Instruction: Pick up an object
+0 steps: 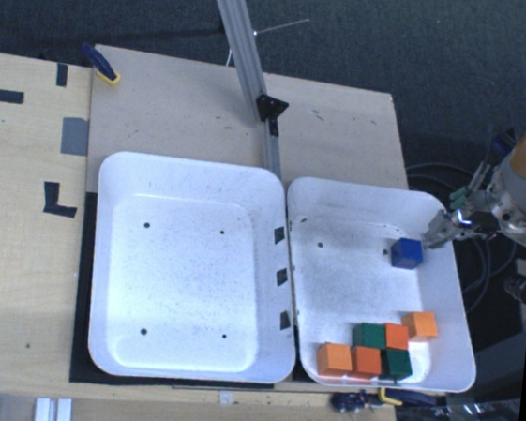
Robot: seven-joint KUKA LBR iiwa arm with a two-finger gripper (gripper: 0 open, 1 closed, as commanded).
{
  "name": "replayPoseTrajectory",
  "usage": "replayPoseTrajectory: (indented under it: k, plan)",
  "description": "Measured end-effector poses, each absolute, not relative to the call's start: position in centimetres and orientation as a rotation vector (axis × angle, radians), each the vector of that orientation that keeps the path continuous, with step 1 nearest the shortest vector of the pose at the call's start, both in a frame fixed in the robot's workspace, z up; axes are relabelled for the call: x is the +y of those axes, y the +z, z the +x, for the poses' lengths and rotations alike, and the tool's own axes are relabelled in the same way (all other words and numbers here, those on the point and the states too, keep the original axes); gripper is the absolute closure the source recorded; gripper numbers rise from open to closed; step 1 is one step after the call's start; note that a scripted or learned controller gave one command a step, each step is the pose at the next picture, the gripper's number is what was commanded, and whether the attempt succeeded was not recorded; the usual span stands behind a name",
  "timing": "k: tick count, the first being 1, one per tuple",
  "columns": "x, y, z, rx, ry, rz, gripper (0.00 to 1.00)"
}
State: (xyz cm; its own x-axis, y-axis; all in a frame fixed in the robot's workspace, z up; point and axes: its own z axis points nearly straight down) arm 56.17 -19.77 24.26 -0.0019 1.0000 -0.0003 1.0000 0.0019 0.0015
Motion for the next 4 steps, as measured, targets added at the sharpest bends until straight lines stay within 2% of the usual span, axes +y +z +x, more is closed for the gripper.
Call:
replayPoseTrajectory:
  k: [1,2,3,4]
  plan:
    - [-14.2,23.4,56.2,2.230,0.000,2.216,1.00]
    - [-8.8,24.2,54.9,2.231,0.001,2.215,1.00]
    - [-3.3,24.9,54.4,2.233,0.001,2.214,1.00]
    - [1.6,23.4,53.6,2.231,-0.003,2.217,1.00]
